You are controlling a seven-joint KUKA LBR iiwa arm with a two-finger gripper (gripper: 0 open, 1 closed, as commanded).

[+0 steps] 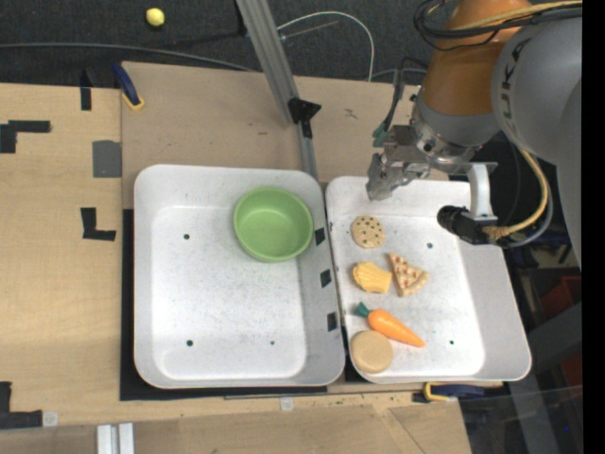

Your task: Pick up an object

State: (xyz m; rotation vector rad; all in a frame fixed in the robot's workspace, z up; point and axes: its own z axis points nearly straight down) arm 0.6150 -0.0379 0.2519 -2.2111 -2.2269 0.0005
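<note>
Nearest the camera, at about six o'clock in the right bin (492, 348), a round tan disc (371, 352) lies against the front wall. Just beyond it, touching or almost touching at its one o'clock, an orange carrot (393, 327) lies slantwise, green stub toward ten o'clock. Farther in, a yellow ridged piece (371, 276) sits just beside a pizza-slice wedge (406, 274), the wedge at its three o'clock. Beyond them, toward twelve o'clock, a speckled cookie (367, 231) lies flat, apart from the other pieces.

In the left bin (161, 282), a green bowl (273, 223) stands upright near the far right corner, at about one o'clock of that bin's floor.

Farther still, the gripper (382, 180) hangs over the right bin's far left corner, at roughly twelve o'clock from the cookie and near it. Whether its jaws are spread or pressed together cannot be told from this angle; nothing is visibly between them. The grey arm with its orange band (473, 36) rises behind, toward two o'clock.

The counter (189, 112) is tan, with a slanted metal post (269, 50) at its far side, and a small yellow ball (155, 16) on the dark floor beyond.
</note>
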